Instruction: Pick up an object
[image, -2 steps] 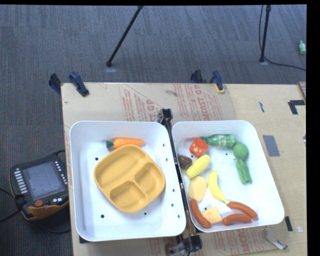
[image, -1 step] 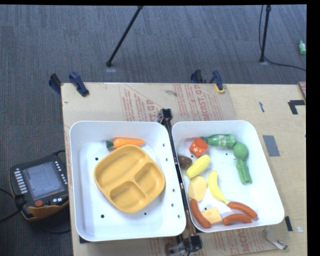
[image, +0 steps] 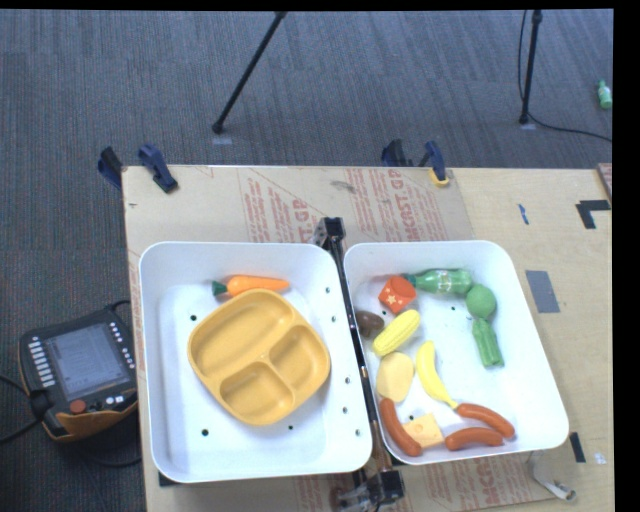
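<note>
Two shallow white bins are seen side by side on a cardboard-covered tabletop (image: 300, 200). The left bin (image: 170, 430) is taken up largely by a yellow divided plate (image: 259, 369), set at a slant, and an orange carrot (image: 255, 285) is laid just beyond the plate's far edge, near the bin's far wall.

The right bin (image: 535, 385) is crowded with toy food. A red piece (image: 398, 294) and a green bottle-shaped piece (image: 444, 281) are placed near the far wall, the two just beside each other. A round green vegetable with a stalk (image: 483, 318) is found to their right. A corn cob (image: 397, 332) lies tilted by a dark brown item (image: 369, 322) that rests against the dividing wall. Nearer the front, a pale potato (image: 395, 376) and a banana (image: 432, 372) lie side by side, and three sausages (image: 485, 420) are grouped around a yellow cheese wedge (image: 425, 431) at the front wall. The pieces on this side are packed closely, several touching, so little bare floor is left between them; the right half of this bin is less cluttered.

Blue clamps (image: 157, 166) are fixed along the far edge of the tabletop. A teach pendant (image: 78, 370) rests on the carpet to the left, and tripod legs (image: 245, 70) stand beyond.

The state of the end effector cannot be told.
</note>
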